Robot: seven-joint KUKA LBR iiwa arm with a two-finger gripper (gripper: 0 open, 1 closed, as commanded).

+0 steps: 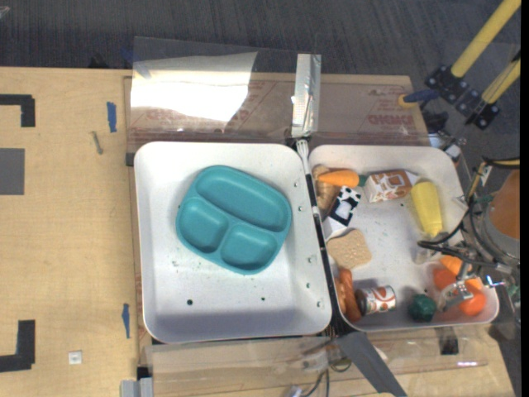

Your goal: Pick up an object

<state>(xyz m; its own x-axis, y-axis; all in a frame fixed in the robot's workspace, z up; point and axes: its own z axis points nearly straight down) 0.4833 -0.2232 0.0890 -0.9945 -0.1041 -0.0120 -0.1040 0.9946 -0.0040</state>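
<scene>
On the wooden bench (pixel 66 246) sit two white bins (pixel 157 222); gripper (pixel 475 267) state unclear.

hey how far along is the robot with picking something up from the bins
Nothing looks picked up yet. The teal divided plate lies alone in the left bin, and the items in the right bin, such as the yellow bottle and the can, rest on its floor. The arm sits at the right bin's lower right corner; its grip is unclear. The whole lift remains.

camera view | fixed overhead | slanted down | both bins (pixel 149 222) framed
</scene>
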